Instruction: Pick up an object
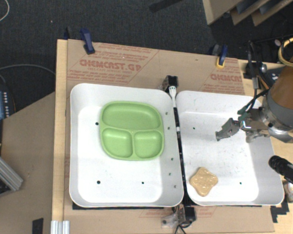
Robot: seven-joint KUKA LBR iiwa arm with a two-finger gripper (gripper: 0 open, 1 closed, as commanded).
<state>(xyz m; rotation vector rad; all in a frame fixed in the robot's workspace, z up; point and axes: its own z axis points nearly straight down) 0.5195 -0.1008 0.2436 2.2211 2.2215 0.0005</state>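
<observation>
One flat tan cookie-shaped piece (203, 181) looked light and stiff, best pinched across its edges; the tool (239, 127) hung open above the right bin.

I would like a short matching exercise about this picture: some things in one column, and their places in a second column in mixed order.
Things:
1. green divided plate
2. tan object
3. gripper
4. blue clamp

Places:
a. above the right bin, near its upper part
b. far edge of the bench, left side
c. lying in the left bin
d. near edge of the right bin

Pairs: 1-c, 2-d, 3-a, 4-b
</observation>
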